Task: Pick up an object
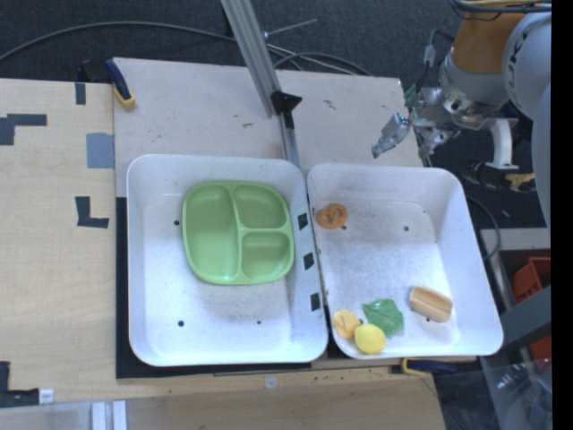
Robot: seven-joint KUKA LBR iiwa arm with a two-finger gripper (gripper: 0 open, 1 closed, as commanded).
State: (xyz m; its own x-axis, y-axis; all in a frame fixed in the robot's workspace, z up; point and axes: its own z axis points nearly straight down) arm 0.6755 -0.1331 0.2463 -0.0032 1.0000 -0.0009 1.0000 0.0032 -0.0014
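The right bin point(466, 240) holds several small items. A brown-orange round piece point(331, 215) lies near its far left corner. At the near edge lie a tan bread-like roll point(431, 303), a green crumpled piece point(384, 315), a yellow ball point(369, 338) and a small orange-yellow piece point(346, 322). My gripper point(407, 141) hangs above the far rim of the right bin, at the view's upper right. Its fingers stand open with nothing between them, well apart from every item.
The left bin point(152, 267) holds a green divided plate point(238, 232). A slanted metal post point(255, 47) rises behind the bins, ending at the wall between them. Cables run across the dark floor at the back.
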